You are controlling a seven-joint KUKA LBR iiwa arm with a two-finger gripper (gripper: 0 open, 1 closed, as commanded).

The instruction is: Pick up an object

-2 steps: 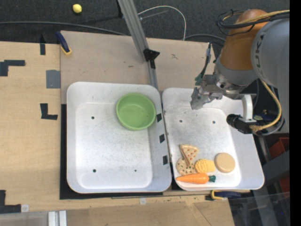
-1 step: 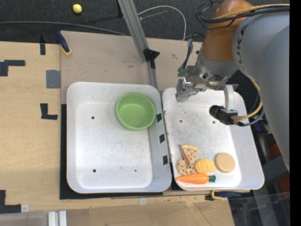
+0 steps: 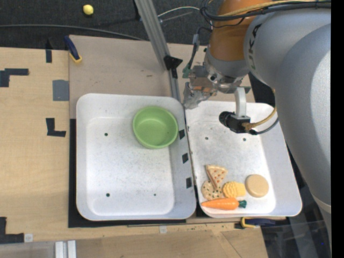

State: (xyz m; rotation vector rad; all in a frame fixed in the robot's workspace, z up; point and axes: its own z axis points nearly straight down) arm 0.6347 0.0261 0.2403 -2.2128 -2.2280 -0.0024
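The grey arm (image 3: pixel 290 63) reaches in from the right, its orange band (image 3: pixel 236 7) high over the far edge of the right bin (image 3: pixel 236 144). The tool (image 3: pixel 194 97) hangs below the wrist at the far left corner of that bin, just beside the divide between the two bins. How it stands, wide or narrow, I cannot tell, as it is small and blurred against the bin rim; nothing shows between its tips. A black fitting with a cable (image 3: pixel 235 121) hangs from the wrist over the far part of the right bin.

The things to pick lie clustered at the near end of the right bin, well apart from the tool: a wedge-shaped cracker (image 3: pixel 216 174), a round cookie (image 3: pixel 208 190) touching it, a ridged yellow piece (image 3: pixel 233 188), a tan disc (image 3: pixel 257 185) to the right, and an orange carrot (image 3: pixel 221 203) lying along the near rim.

In the left bin (image 3: pixel 107 171) a green bowl (image 3: pixel 155 126) stands upright at the far right part, near the divide.

On the worktop (image 3: pixel 32 117) lie dark tape marks. A small yellow ball (image 3: pixel 88 9) rests on the dark floor beyond.
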